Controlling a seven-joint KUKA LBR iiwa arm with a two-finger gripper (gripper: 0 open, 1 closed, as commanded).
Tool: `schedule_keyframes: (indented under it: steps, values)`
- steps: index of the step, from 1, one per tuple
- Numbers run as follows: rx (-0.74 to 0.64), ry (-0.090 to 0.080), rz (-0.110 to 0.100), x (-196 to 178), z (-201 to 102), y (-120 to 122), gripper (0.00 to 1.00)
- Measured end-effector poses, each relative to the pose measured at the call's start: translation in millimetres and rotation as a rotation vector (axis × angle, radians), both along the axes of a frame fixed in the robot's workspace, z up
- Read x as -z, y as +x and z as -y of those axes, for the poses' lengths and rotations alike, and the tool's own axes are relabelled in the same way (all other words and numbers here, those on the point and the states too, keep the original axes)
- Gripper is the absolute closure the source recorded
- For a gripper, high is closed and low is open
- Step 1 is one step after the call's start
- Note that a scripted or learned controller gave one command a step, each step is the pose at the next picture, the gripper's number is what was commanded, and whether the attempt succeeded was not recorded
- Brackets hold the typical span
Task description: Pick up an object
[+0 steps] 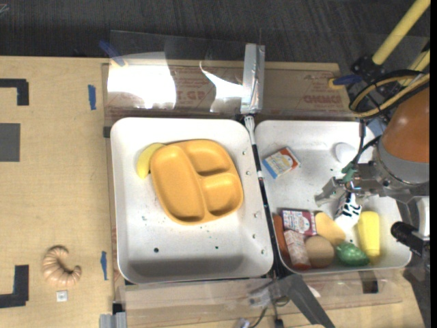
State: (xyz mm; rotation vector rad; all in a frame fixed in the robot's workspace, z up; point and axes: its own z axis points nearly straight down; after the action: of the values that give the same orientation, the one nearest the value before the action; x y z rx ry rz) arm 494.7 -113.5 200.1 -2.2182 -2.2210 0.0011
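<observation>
gripper [339, 187]: you see it low in the right bin [311, 142], fingers spread, nothing between them
arm [408, 139]: comes in from the right, orange band over the bin's right side
pick candidates: near end of right bin, packed together: red packet [298, 233], yellow block [329, 227], brown potato [319, 249], green piece [351, 253], yellow corn [369, 233]
small box [280, 162]: far-left part of right bin, apart from the gripper
left bin [130, 203]: orange divided tray [196, 179], banana [144, 158] tucked at its far-left edge
bench [48, 183]: croissant [61, 266] lies near-left, outside the bins

Dark carpet floor [205, 5] beyond wooden bench [48, 183]
</observation>
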Motion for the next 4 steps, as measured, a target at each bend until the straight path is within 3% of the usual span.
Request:
schedule_keyframes:
  steps: [1,2,3,4]
  values:
    - [-0.027,0.0,-0.003,75,-10,-17,0.0]
    - [-0.169,-0.003,0.017,107,-19,-11,0.0]
    - [-0.169,-0.005,0.029,95,-19,-7,1.0]
    - [-0.125,0.0,0.01,-49,-74,8,1.0]
